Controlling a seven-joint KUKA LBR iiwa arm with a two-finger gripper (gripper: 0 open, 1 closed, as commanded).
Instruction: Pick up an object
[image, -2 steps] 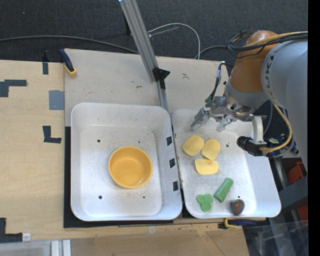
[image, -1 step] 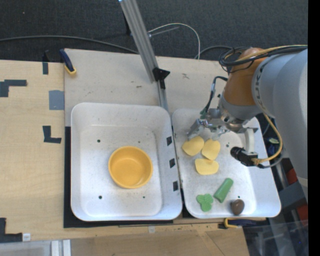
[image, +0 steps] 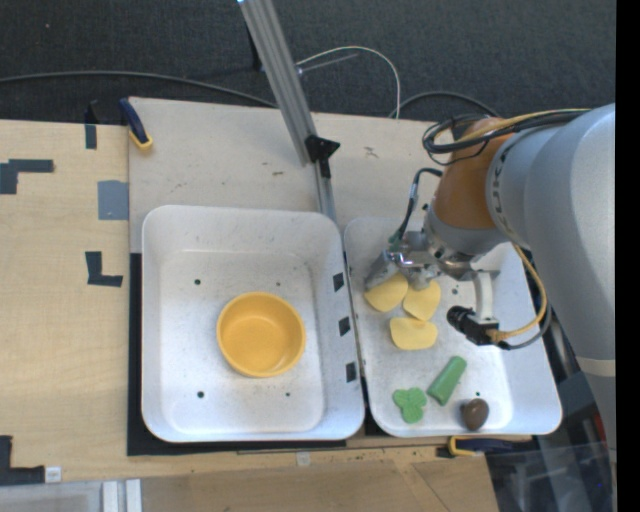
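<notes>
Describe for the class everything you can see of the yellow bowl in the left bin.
The yellow bowl is round, smooth and plain, seemingly plastic, a slightly orange yellow. It stands upright, mouth up, with nothing visible inside, on the floor of the left bin, a little below its middle. It stands alone, clear of the bin's walls.

From my remote seat this reads as a robotics lab, not a home or kitchen: a plain wooden bench (image: 60, 200) marked with strips of dark tape (image: 100, 268), two shallow white bins (image: 160, 240) set side by side on a black mat, and dark carpet beyond. I see loose cables (image: 340, 60) trailing across the floor, a slanted metal pole (image: 285, 80) clamped at the bench's far edge, and the grey industrial arm (image: 570, 200) with its orange band reaching in.
</notes>
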